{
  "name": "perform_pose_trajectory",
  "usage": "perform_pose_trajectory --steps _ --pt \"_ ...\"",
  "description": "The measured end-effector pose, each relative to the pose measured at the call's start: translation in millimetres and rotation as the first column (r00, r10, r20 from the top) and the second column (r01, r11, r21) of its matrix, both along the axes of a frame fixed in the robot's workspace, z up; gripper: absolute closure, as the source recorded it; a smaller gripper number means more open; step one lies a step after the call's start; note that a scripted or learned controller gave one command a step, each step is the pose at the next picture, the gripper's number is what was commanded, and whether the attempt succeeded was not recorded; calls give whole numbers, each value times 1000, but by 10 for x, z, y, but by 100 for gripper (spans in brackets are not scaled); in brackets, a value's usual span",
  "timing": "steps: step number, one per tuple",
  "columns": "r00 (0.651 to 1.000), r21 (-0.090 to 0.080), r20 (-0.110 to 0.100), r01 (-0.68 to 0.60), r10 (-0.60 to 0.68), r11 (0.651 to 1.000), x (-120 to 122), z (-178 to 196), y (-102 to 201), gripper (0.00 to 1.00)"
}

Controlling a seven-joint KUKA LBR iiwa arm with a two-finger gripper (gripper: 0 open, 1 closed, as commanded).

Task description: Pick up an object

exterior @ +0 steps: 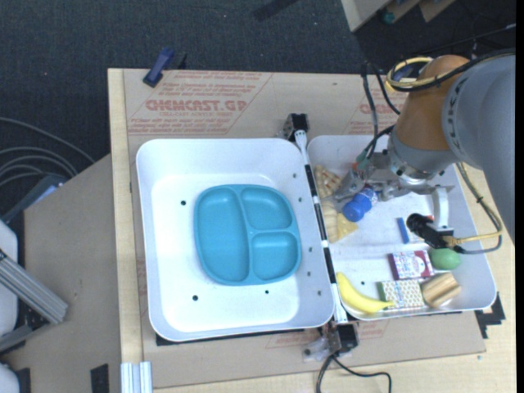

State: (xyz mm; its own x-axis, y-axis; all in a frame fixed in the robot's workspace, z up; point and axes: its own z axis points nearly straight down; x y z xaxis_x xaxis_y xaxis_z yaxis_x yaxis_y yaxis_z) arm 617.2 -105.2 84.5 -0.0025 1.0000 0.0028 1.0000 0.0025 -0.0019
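Observation:
My gripper hangs low over the back left part of the right bin, below the orange-banded wrist. A round blue object lies right at the gripper's tip, touching it or just under it; I cannot see whether it is held. Along the bin's front lie a yellow banana, a patterned box, a purple-and-white box, a tan cylinder and a green round object. A small blue stick lies mid-bin.
The left bin holds a blue divided plate. A pale waffle-like piece and a yellow wedge lie by the right bin's left wall. The arm covers the right bin's back right corner.

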Motion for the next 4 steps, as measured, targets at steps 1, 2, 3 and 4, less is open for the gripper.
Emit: perform_pose_trajectory --steps 1,2,3,4 --pt "1000 -2 1 2 -2 1000 1 102 -15 100" --pt "1000 -2 1 3 -3 1000 -1 101 -18 0" --pt "1000 -2 2 2 -2 1000 4 203 -16 100" --pt "1000 -2 3 1 -1 1000 -211 1008 651 100"
